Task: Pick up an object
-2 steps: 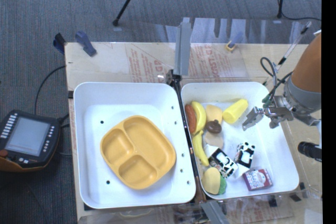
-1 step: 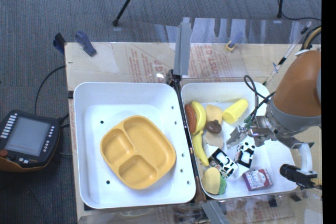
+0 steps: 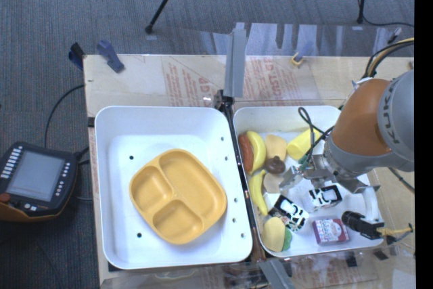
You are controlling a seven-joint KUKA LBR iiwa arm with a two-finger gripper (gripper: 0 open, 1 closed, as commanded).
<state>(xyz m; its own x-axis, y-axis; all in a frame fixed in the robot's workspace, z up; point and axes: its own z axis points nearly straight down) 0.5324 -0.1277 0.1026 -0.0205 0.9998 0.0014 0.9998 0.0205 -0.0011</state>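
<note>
From my remote station, I see the arm (image 3: 396,122) as a thick, rounded grey body with a broad, glossy orange band (image 3: 362,122) wrapping it above the wrist. Dark lettering runs along the orange-grey seam at its right. Black and yellow cables (image 3: 385,51) loop up behind its top. Below the band, a grey wrist narrows to the gripper (image 3: 312,179), a cluster of metal and black parts with thin wires.
</note>
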